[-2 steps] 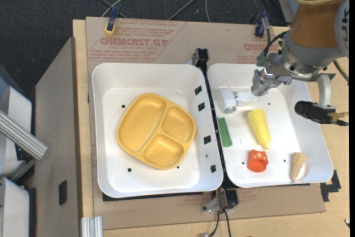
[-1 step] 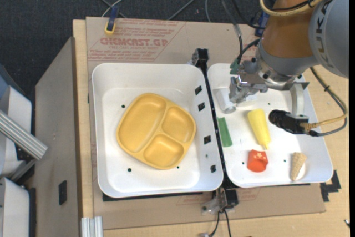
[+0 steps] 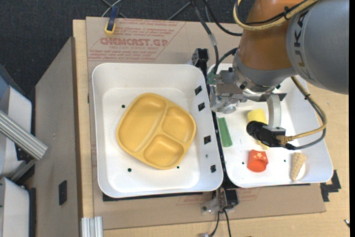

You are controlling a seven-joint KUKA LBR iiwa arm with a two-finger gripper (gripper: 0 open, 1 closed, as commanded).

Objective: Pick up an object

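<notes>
My gripper (image 3: 221, 104) hangs low over the left edge of the right bin (image 3: 316, 170), under the orange wrist band. Just below it, along that bin's left wall, lies a long green bar (image 3: 224, 131). A yellow object (image 3: 256, 116) sits to the right of the gripper, partly hidden by the arm. Nearer the front of the same bin, a red object (image 3: 257, 161) rests beside a beige cone-shaped piece (image 3: 298, 166). I see nothing held by the gripper.
The left bin (image 3: 105, 119) holds a yellow divided plate (image 3: 156, 130) in its middle. The wall between the two bins (image 3: 213, 147) runs right beside the gripper. Cables (image 3: 202, 0) trail across the back of the bench.
</notes>
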